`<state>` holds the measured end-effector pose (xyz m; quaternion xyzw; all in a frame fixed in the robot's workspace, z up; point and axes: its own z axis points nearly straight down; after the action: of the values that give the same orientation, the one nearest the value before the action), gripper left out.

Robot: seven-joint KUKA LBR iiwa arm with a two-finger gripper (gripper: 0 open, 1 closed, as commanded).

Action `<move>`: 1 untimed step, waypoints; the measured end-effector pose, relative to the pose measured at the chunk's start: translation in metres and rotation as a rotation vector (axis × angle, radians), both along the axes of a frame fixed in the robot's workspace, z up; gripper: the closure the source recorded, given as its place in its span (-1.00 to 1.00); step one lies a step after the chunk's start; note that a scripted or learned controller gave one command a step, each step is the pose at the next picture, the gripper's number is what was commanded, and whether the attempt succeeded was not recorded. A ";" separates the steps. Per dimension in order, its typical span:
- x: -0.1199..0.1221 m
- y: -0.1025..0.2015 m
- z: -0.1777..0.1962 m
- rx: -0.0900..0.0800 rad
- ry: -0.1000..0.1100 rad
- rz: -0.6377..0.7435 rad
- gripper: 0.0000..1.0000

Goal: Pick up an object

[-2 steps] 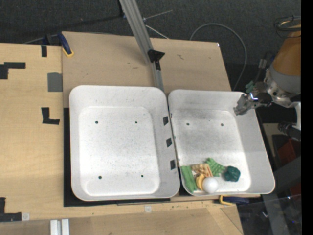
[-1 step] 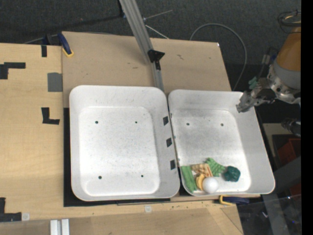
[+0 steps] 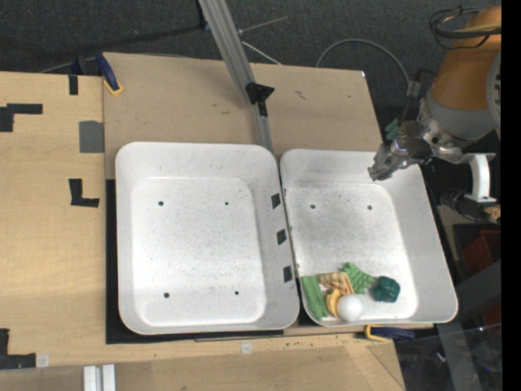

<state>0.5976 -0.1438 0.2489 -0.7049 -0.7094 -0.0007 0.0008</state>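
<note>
gripper [image 3: 381,169] over right bin [image 3: 342,173] far edge, finger state can't tell | objects [image 3: 352,294] bunched in near corner | risk: wall blocks fingers, grabs nothing

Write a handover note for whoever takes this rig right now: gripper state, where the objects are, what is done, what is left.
Gripper: over the far right corner of the right white bin, nothing seen between its fingers; open or shut cannot be told.
Objects: all bunched at the right bin's near edge: small white ball, dark green rounded object, green leafy piece, yellow-tan item.
Left white bin: beside it, touching at the middle.
Done: nothing picked.
Left: bring the arm to the pile, grasp one object, lift.
</note>
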 end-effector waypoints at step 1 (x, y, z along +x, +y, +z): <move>0.008 0.060 -0.012 0.000 0.002 0.001 1.00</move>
<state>0.6059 -0.0837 0.2366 -0.7046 -0.7096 0.0003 0.0016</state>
